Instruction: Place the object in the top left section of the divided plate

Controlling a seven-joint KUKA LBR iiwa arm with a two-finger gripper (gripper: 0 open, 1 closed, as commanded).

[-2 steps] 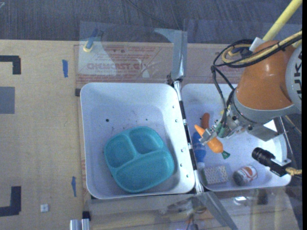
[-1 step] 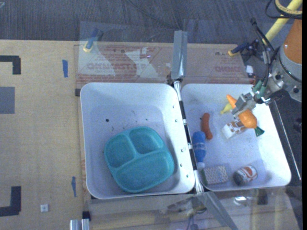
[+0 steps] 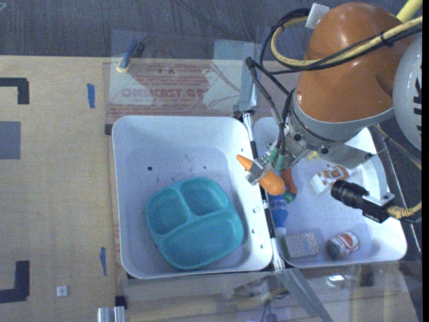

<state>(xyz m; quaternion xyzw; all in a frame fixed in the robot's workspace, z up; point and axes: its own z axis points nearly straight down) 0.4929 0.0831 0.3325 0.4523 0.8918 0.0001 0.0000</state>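
Jaws clamped on a tapered orange toy carrot (image 3: 267, 178) — gripper (image 3: 263, 171) at frame centre, just right of the glossy teal divided plate (image 3: 194, 221), smooth rounded plastic.

Teal divided plate (image 3: 194, 221), white bins (image 3: 134, 180), orange carrot (image 3: 267, 178), blue bottle (image 3: 279, 214), grey speckled sponge (image 3: 302, 244).

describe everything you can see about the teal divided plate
The divided plate is teal, looks like smooth plastic, and has a rounded-square outline with raised ridges splitting it into three sections: two smaller ones on the far side and one larger one nearer the camera. It lies flat, turned slightly askew, on the floor of the left bin, toward its near side. All three sections look empty. The gripper and the carrot sit over the bins' shared edge, right of it, apart from the plate.
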